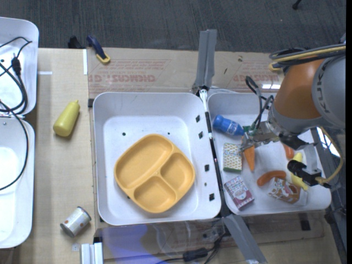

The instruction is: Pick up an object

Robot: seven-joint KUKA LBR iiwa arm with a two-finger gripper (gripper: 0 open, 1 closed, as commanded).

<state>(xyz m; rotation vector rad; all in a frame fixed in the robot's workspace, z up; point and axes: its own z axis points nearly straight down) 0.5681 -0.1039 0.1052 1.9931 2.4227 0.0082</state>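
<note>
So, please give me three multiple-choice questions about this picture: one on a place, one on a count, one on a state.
1. Where does the yellow divided plate lie?
A. left bin
B. right bin
C. bench

2. How many compartments does the plate have?
A. two
B. three
C. four

3. How does the small can on the bench rest?
A. upright
B. on its side
C. inside a bin

Answers: 1 A, it sits in the left bin. 2 B, ridges mark three sections. 3 B, its round end faces sideways.
</note>
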